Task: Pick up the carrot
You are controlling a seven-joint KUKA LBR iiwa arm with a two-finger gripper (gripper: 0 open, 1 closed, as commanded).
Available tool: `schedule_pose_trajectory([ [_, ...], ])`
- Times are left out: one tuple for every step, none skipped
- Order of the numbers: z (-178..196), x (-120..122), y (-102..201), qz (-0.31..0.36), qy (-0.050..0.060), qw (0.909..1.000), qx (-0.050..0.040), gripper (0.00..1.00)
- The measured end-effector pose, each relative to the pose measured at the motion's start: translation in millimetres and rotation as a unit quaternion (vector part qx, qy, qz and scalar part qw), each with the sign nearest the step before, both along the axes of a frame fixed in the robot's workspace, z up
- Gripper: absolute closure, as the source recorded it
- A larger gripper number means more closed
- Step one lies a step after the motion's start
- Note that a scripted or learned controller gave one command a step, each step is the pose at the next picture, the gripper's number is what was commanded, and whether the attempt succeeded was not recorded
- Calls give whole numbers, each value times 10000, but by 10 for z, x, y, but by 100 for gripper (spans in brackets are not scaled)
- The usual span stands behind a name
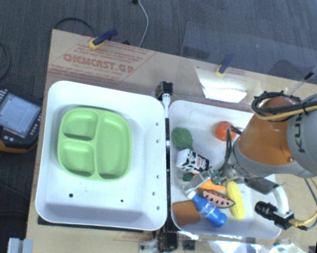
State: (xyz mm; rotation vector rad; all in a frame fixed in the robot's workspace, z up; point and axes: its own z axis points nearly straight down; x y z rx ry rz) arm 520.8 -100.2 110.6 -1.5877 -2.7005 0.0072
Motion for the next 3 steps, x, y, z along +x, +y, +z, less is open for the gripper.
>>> schedule_pose_trajectory([
  [-201,194,-221,-2114,-65,9774,17,0],
  [-94,212,-239,-2122,-113,9772,-5,100],
  [762,547,443,-2273,-77,9738,-12,100],
])
